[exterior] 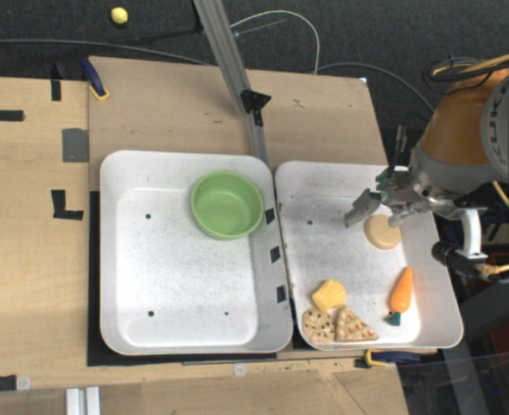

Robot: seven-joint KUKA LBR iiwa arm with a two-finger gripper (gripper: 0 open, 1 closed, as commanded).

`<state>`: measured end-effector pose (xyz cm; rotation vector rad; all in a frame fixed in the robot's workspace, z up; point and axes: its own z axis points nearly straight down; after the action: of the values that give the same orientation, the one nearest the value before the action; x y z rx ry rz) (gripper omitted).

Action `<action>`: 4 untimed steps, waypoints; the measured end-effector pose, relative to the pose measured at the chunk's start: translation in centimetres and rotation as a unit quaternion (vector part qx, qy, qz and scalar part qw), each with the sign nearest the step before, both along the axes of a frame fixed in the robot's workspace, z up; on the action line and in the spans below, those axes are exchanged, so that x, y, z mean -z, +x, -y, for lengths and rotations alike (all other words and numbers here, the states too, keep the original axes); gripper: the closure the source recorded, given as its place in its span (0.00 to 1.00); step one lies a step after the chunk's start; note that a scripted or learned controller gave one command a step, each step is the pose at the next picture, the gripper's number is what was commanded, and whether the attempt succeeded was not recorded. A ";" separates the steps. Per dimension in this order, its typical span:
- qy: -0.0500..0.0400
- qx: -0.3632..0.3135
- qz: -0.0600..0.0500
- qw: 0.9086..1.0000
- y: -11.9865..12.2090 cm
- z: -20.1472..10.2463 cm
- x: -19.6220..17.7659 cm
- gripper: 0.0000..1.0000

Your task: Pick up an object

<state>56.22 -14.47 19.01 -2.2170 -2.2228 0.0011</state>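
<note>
gripper (378, 213) beside beige round piece (382, 233)

A robotics lab: a bare plywood worktop (29, 232) marked with black tape, two shallow white plastic bins (116, 232), loose black cables (280, 20) on dark carpet, and a slanted grey metal camera pole (224, 41).

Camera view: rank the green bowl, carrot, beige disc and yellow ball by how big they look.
1. green bowl, by far the largest.
2. carrot, long and narrow.
3. beige disc, partly covered by the gripper, so its rank against the carrot is unsure.
4. yellow ball, smallest, on the floor beyond the bench.
</note>
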 end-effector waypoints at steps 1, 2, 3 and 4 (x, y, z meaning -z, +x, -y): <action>0.000 0.000 0.000 1.000 0.0 0.0 0.0 0.00; 0.000 0.000 -0.002 1.000 -0.2 -0.5 4.4 0.00; 0.000 0.001 -0.003 1.000 -0.4 -0.6 9.9 0.00; 0.000 0.000 -0.001 1.000 -0.2 -0.7 8.6 1.00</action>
<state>55.99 -13.80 10.43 -2.2158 -2.2216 0.0029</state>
